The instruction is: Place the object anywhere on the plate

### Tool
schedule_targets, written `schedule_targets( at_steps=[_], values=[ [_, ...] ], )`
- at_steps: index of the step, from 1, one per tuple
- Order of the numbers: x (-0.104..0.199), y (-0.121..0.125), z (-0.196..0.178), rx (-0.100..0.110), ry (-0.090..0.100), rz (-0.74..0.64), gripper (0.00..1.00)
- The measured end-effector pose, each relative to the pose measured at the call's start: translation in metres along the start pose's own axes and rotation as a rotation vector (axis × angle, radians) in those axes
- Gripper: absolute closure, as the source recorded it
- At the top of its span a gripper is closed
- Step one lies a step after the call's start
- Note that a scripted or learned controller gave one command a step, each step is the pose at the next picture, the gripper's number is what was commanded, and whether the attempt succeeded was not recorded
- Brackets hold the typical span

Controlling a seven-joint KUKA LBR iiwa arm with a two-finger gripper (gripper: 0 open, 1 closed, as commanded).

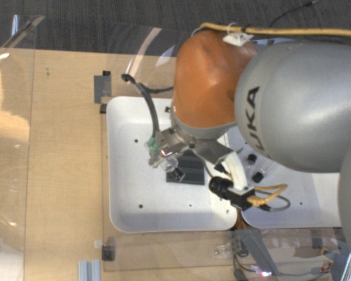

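Arm (269,98) reaches in low over left bin (128,209). Hand (171,160) near bin centre; can't tell its state. Dark flat rectangular object (190,170), likely task's thing, lies on bin floor just right of hand, touching or nearly. Plate not identifiable. Judgement: hand nearly on object.
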State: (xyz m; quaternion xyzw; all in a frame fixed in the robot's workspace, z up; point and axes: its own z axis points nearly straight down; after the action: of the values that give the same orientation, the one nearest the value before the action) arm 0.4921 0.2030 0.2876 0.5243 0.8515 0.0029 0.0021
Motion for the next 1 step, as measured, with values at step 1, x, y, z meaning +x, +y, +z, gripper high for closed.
schedule_targets(
  at_steps=[1],
  values=[
    [0.0002,-0.0001,0.0002,0.001,0.000,-0.001,0.00]
  ],
)
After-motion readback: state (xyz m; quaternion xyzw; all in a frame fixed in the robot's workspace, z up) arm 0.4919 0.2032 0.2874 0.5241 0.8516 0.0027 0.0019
